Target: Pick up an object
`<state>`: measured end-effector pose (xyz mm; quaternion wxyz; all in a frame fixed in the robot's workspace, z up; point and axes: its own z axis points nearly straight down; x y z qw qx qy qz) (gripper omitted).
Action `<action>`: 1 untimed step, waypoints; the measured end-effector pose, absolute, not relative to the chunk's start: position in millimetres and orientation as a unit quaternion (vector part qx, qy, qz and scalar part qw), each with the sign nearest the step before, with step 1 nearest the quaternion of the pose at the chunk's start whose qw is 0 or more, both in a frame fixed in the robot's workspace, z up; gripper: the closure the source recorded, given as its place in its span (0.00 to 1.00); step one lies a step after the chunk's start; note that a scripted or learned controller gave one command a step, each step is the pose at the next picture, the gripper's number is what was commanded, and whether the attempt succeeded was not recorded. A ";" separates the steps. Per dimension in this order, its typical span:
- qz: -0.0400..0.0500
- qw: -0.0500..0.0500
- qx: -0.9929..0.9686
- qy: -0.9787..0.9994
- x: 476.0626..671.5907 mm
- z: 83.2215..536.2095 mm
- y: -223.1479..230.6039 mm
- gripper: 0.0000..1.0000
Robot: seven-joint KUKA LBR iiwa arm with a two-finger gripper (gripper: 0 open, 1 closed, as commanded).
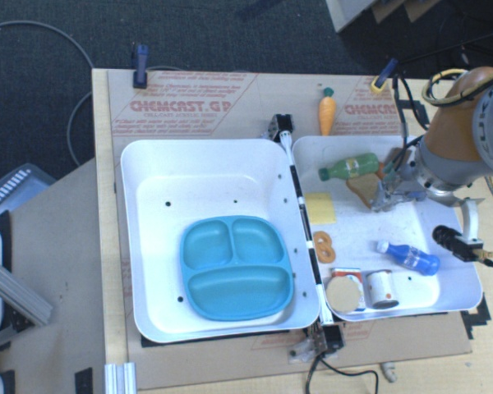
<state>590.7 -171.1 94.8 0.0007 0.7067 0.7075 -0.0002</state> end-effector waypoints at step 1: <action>0.000 0.002 0.707 0.707 571.6 180.8 -205.8 1.00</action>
